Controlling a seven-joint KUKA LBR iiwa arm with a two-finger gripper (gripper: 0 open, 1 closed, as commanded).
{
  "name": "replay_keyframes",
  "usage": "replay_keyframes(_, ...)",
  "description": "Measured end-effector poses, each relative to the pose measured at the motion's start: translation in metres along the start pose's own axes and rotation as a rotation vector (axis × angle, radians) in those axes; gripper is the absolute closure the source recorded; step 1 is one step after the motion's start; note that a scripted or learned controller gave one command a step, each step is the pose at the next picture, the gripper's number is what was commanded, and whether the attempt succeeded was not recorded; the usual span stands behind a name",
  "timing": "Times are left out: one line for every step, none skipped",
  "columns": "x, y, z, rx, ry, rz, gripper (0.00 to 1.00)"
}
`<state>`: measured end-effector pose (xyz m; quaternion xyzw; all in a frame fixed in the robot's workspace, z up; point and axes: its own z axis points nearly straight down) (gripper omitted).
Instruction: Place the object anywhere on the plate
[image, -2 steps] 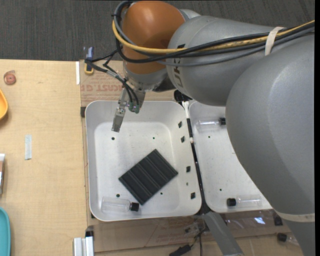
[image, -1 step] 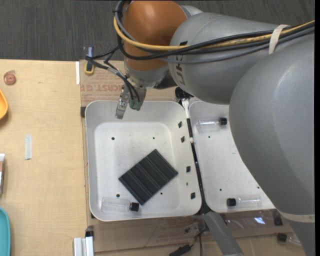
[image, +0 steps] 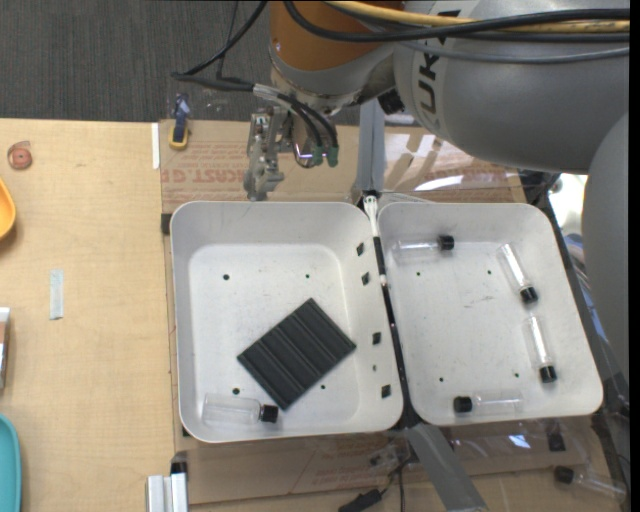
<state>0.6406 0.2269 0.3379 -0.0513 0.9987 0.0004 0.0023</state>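
Two white bins sit side by side on the bench. One clear vial (image: 238, 409) lies in the left bin (image: 190, 300), just beside the dark ribbed plate (image: 297, 352), not on it. Above the bin's far rim hangs the gripper (image: 262, 160), grasping nothing visible, its state unclear. Placement remains undone.

Orange obj (image: 5, 218), wood bench (image: 80, 250) left

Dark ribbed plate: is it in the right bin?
No. The dark ribbed plate lies in the left bin, with a clear vial beside its lower corner.
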Motion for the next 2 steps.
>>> replay_keyframes(-0.02, -0.001, -0.081, -0.001, -0.002, -0.269, 1.0)
replay_keyframes(-0.02, -0.001, -0.104, -0.002, -0.001, -0.711, 1.0)
